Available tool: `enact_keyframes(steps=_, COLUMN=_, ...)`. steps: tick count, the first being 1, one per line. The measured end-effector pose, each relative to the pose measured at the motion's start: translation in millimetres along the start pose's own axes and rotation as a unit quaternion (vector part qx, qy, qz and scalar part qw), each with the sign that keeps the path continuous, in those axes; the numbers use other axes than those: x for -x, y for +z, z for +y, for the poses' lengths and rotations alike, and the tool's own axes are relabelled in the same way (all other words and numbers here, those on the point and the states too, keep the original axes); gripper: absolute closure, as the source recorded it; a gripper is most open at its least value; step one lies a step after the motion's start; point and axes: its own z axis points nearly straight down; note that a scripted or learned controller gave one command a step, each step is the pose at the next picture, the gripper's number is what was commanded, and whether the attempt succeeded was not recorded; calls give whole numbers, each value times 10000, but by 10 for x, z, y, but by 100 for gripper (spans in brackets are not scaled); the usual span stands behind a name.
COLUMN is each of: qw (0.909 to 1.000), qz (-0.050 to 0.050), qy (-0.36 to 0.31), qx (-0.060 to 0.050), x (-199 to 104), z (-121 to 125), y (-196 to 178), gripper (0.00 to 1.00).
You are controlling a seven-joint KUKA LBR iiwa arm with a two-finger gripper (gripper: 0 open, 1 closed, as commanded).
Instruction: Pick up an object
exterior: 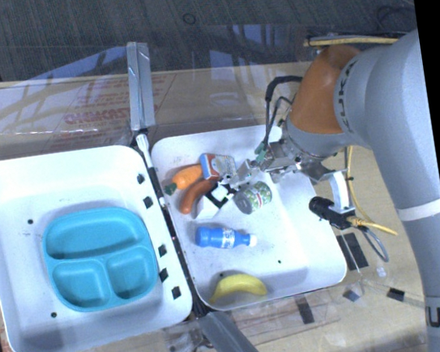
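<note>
The carrot [188,175], an orange toy with a green tip, lies in the upper left part of the right bin [320,267], close to the wall shared with the left bin [9,244] and touching or just overlapping a darker orange, sausage-like piece [198,193] below it. We take it as the likeliest target because the gripper [225,185] is low over that cluster, just to the right of both orange pieces and beside a small blue-and-white packet [208,164]; whether the gripper is open or closed we cannot tell, since its tip merges with the clutter, and nothing can be seen held in it. We judge the carrot to be light and probably hollow plastic or foam: stiff enough to keep its shape, not fragile, but smooth and tapered, so it may slide out toward the thin end if pinched there. The better hold seems to be across the thick middle, jaws square to its long axis. The crowding is the main risk — a closing grip could catch the neighbouring orange piece or the packet instead. Just right of the gripper stands a greenish can [254,197], rounder and likely heavier. A blue bottle [223,237] lies apart in the middle of the bin and a banana [238,286] near the front wall; both have more free room around them. A blue divided tray [100,259] sits in the left bin.
</note>
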Motion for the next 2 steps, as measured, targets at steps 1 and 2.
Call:
enact_keyframes(steps=1, qw=9982, qz=20, qy=-573, qx=-189, x=68, z=-297, y=194, gripper=0)
enact_keyframes(steps=2, qw=9980, qz=24, qy=-595, qx=-200, x=64, z=-292, y=97, gripper=100)
